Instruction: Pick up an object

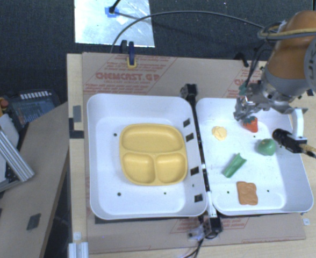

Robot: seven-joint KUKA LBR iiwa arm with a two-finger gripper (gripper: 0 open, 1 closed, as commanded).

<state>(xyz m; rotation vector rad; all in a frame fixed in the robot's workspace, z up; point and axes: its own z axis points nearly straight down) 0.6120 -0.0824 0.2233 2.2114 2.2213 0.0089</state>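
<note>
Pincer (245,112) hangs low at the right bin's (295,198) far edge, just beside the orange piece (250,124), its grip impossible to judge, so nothing looks lifted and the pick seems not yet done.

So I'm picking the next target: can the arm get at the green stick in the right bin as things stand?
Probably yes. The green stick lies flat on bare bin floor, apart from the yellow piece, the toast-like piece and the green ball. The gripper hangs over the same bin, near the orange piece.
</note>
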